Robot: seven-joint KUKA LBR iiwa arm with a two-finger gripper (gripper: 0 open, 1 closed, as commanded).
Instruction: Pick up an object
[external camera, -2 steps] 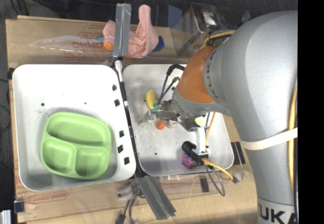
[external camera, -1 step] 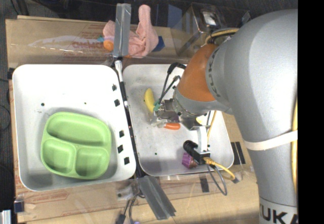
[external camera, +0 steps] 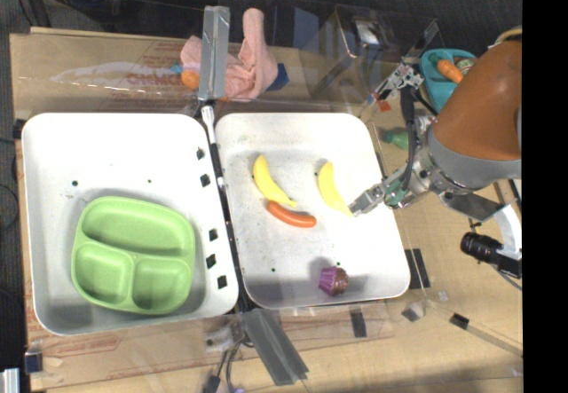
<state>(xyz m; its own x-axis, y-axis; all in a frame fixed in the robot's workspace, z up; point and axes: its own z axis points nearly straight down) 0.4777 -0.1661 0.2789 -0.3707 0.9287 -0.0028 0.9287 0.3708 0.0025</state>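
Observation:
The right bin (external camera: 382,249) holds two yellow bananas, one left of centre (external camera: 269,179) and one to the right (external camera: 331,187). An orange sausage (external camera: 291,216) lies just below the left banana. A small purple object (external camera: 334,279) sits near the bin's front edge. My gripper (external camera: 366,200) hangs low at the bin's right side, its tip right beside the lower end of the right banana. Nothing shows as held in it.
A green divided plate (external camera: 133,254) lies in the left bin (external camera: 53,152). Behind the bins a pink cloth (external camera: 241,58) is bunched up. A teal bowl (external camera: 444,67) with an orange item stands at the back right.

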